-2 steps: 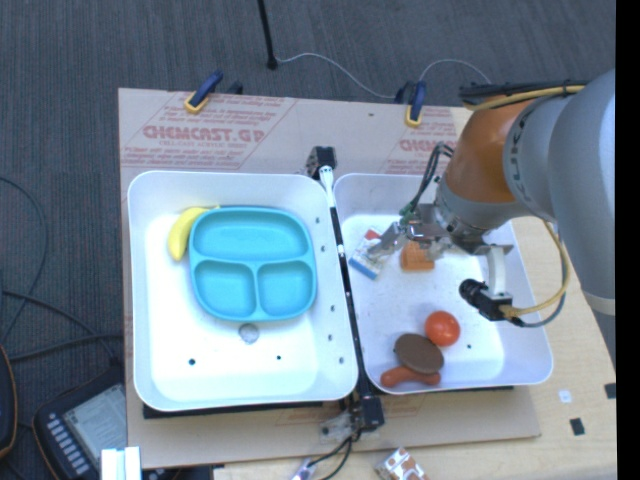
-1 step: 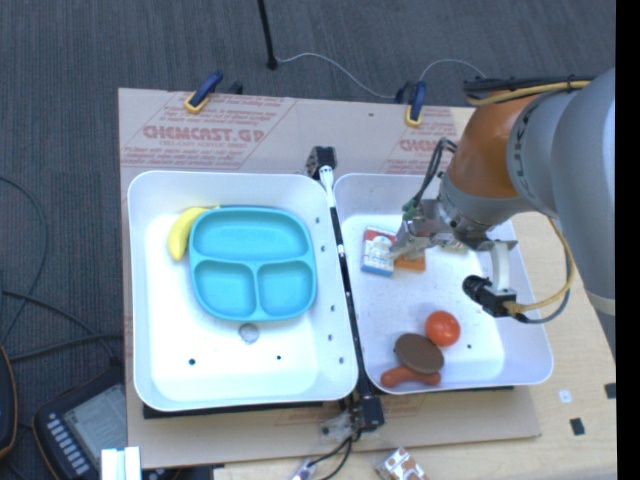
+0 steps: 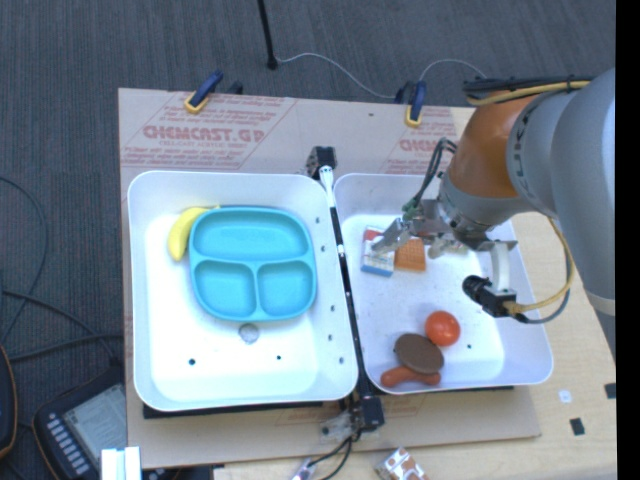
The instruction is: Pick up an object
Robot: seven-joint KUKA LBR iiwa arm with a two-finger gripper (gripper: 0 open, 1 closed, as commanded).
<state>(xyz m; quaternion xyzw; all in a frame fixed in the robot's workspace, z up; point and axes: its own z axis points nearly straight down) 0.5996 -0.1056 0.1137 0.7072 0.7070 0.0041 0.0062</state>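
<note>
A brown board [image 3: 250, 133] printed with red lettering is lying as the worktop over a dark grey carpeted floor [image 3: 60, 68], and blue-and-yellow clamps [image 3: 204, 90] are gripping its far edge. A thin black pole [image 3: 264, 18] is rising from the floor beyond the board, with a pale cable trailing from its foot.

Two shallow white bins are sitting side by side on the board. The left bin [image 3: 160, 358] is carrying a light blue divided plate [image 3: 252, 263], with a yellow banana [image 3: 182, 230] lying against the plate's left rim and a small grey thing [image 3: 248, 334] just in front of the plate. The right bin [image 3: 520, 358] is carrying a blue-and-red packet [image 3: 377, 253] touching an orange block [image 3: 411, 257] at its far side, and, nearer the front, a red-orange ball [image 3: 442, 327] sitting just beside a brown oval thing [image 3: 417, 353] that is overlapping a reddish sausage shape [image 3: 400, 375].

The grey arm with its orange band [image 3: 485, 158] is reaching in from the right, and the gripper [image 3: 415, 230] is hanging low over the far part of the right bin. The packet and the orange block are lying directly beneath and just to the left of it, seemingly touching its tip, while the ball and brown thing are lying well apart toward the front. Whether the jaws are apart or together cannot be told from this angle.
</note>
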